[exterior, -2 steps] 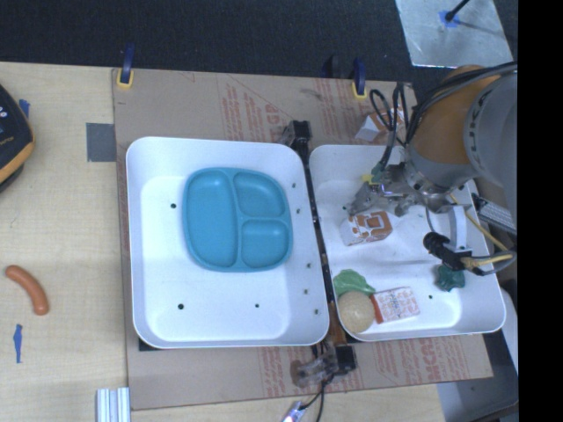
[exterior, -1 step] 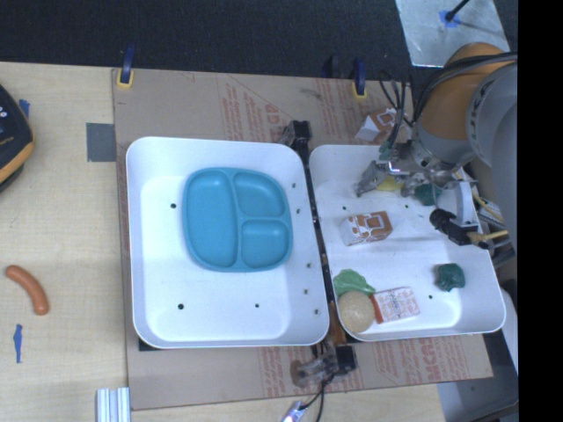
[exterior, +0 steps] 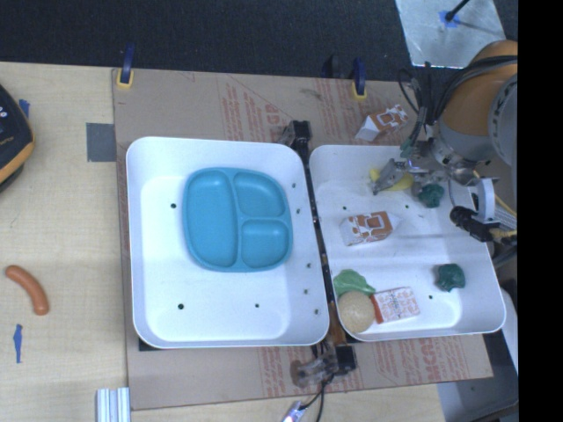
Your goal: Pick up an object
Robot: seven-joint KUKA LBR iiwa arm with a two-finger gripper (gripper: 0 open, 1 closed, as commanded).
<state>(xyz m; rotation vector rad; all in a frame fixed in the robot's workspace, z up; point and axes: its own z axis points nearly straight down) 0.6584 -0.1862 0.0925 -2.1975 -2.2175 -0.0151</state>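
Observation:
My gripper (exterior: 406,163) hangs low over the back of the right bin (exterior: 475,319), below the grey arm with the orange band (exterior: 484,69). A small yellowish-green object (exterior: 385,178) lies right at its tip, and a dark green lump (exterior: 430,193) sits just to its right. Further forward in this bin are a brown-and-white carton (exterior: 368,228), another dark green lump (exterior: 450,276), a red-and-white packet (exterior: 398,304), and a tan bun (exterior: 355,311) with a green leaf (exterior: 352,282) on it.
The left bin (exterior: 149,236) holds a blue divided plate (exterior: 237,219). A second small carton (exterior: 383,123) lies on the cardboard behind the right bin. A sausage (exterior: 28,288) and a black-and-yellow device (exterior: 10,139) lie on the bench at far left.

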